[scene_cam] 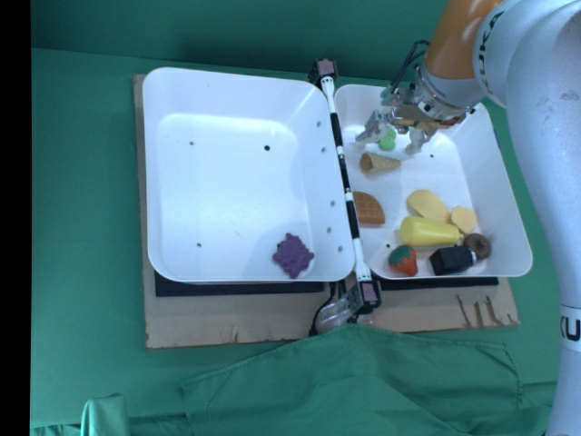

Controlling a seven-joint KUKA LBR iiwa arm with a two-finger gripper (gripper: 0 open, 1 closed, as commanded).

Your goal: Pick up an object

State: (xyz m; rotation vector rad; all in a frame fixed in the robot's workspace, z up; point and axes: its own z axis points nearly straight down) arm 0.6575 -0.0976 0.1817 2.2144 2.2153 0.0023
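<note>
Fingers (374, 127) of the gripper (392, 136) stand apart with a small green piece (388, 139) between them, in the far part of the right bin (508, 209). I see the piece sitting in that gap, but I cannot tell whether the pads actually press it or whether it is off the bin floor. Just below it lies an ice cream cone (379, 162), and nearer me a waffle (369, 208) by the divider. On the near side of that bin I count a yellow pear shape (428, 204), a yellow pepper (424, 232), a strawberry (403, 260), a black block (450, 261) and a small doughnut (477, 244). A purple grape bunch (292, 255) rests in the left bin (182, 89).
</note>
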